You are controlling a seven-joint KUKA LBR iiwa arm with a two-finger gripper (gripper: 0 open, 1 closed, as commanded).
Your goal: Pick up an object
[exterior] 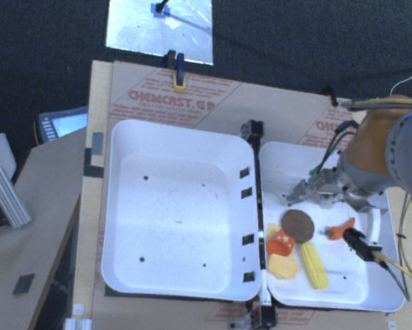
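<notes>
In the right bin (380, 288), toward its near left corner, lie a brown disc (299, 224), a red piece (281, 242), a pale yellow piece (282, 266) and a yellow corn cob (313, 264); an orange piece (340, 229) sits beside them. The gripper (305, 194) hangs just above the disc; whether it grips anything cannot be told. The left bin (179, 209) sits alongside.

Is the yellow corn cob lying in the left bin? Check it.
No, the corn cob lies in the right bin, beside the brown disc and the red piece.
</notes>
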